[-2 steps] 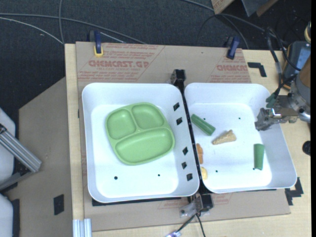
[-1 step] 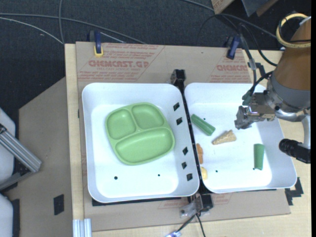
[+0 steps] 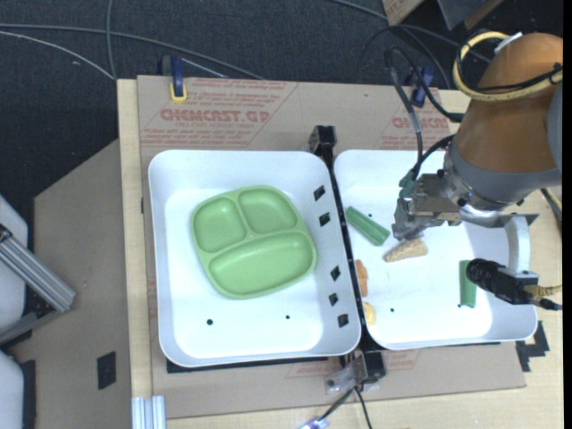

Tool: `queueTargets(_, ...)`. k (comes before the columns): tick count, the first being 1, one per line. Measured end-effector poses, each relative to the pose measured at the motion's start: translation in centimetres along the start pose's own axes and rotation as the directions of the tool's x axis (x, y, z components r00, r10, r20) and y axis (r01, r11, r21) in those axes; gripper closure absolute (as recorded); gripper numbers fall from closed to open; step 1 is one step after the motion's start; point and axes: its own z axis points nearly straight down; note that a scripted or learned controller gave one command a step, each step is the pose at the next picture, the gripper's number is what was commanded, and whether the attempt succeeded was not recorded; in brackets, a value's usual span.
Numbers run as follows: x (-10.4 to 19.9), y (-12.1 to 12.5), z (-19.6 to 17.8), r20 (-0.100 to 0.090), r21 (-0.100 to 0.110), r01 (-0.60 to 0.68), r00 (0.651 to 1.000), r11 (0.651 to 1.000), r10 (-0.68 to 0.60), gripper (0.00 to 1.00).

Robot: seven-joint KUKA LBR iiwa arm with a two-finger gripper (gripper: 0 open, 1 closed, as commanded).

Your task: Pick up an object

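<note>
Hovering low, the end effector (image 3: 413, 231) sits just above a tan wedge-shaped piece (image 3: 406, 252) — whether it grips I cannot tell. Descending straight, centred over the wedge — clear of the green stick (image 3: 367, 225) at its left — would serve best.

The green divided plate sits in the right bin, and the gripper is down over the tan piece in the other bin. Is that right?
Not quite. The camera view shows the green divided plate in the left bin, not the right one. The rest holds: the gripper is down over the tan piece, which lies in the right bin, the other bin from the plate.
</note>
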Motion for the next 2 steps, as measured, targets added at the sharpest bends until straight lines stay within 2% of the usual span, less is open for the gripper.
queueTargets(1, 6.1, 0.3, 1.7, 0.000, 0.002, 0.001, 1.000, 1.000, -0.001, 1.00)
queueTargets(2, 10.7, 1.2, 3.5, 0.001, 0.002, -0.001, 1.000, 1.000, 0.001, 1.00)
